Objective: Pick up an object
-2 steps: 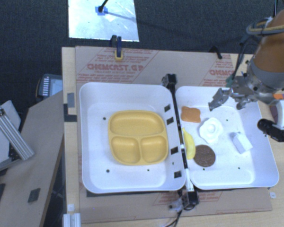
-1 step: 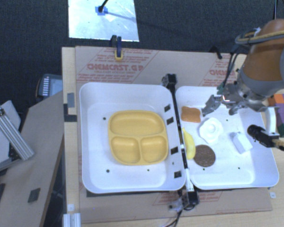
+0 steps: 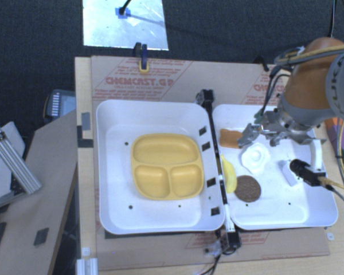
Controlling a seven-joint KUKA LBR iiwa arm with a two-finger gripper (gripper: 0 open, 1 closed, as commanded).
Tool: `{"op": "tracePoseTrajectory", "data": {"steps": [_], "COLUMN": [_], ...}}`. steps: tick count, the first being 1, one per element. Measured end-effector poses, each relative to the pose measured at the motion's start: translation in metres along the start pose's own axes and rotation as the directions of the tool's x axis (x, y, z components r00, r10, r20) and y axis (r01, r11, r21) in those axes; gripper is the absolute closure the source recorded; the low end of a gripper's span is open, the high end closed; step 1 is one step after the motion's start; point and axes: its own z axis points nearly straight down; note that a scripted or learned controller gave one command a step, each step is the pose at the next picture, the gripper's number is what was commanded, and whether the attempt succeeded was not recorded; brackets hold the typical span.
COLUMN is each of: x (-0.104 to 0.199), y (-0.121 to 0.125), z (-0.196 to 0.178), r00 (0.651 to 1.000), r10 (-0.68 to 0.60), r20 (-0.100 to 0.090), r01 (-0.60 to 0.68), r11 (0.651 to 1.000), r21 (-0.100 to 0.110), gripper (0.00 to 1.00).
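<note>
Item: one robot arm, grey with an orange band, reaching in from 3 o'clock over the right bin. Its hand is hanging in that bin's 12 o'clock half with the fingers standing spread and nothing showing between them. The left fingertip is sitting just beside the orange slab, which is lying flat at the bin's 10 o'clock corner. A white egg-shaped piece is lying near the bin's centre, directly at 6 o'clock of the hand and close under it, though whether they are touching cannot be told. A brown disc is lying at 7 o'clock of the white piece, just beside it. A yellow wedge is resting against the divider at the bin's 9 o'clock edge, touching the disc. A small pale block is lying at 4 o'clock of the white piece, apart from it. The left bin is holding a yellow divided plate, sitting flat near its centre. Both bins are sitting side by side on a printed cardboard sheet on the table.
</note>
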Motion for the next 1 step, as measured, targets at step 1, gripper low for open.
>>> {"op": "tracePoseTrajectory", "data": {"steps": [1], "x": [-0.0023], "y": [0.001], "z": [0.0421], "r00": [1.0], "r10": [0.0], "r20": [0.0], "r01": [0.0], "r11": [1.0], "r21": [0.001], "gripper": [0.0]}}
